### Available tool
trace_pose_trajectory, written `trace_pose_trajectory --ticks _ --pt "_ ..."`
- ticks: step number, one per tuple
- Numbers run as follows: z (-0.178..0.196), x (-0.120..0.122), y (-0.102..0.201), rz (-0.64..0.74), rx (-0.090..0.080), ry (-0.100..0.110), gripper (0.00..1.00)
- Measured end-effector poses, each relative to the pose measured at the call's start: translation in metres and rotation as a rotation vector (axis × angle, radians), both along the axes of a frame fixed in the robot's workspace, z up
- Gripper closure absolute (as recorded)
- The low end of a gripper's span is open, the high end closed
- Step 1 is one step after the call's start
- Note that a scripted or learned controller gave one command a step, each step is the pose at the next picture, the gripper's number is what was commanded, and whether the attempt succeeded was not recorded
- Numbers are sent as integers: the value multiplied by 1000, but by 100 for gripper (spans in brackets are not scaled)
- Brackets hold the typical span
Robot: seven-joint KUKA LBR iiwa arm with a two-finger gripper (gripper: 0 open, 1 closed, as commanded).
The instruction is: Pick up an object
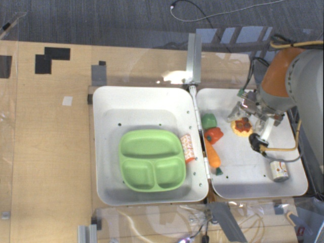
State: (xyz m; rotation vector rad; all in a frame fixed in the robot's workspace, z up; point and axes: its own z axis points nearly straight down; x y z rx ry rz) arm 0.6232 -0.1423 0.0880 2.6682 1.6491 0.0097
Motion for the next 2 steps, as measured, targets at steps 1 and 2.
trace_pose_trajectory --ticks 1,2 --pt "12 2 1 2 0 -4 100" --pt "110 17 67 76 1 3 100"
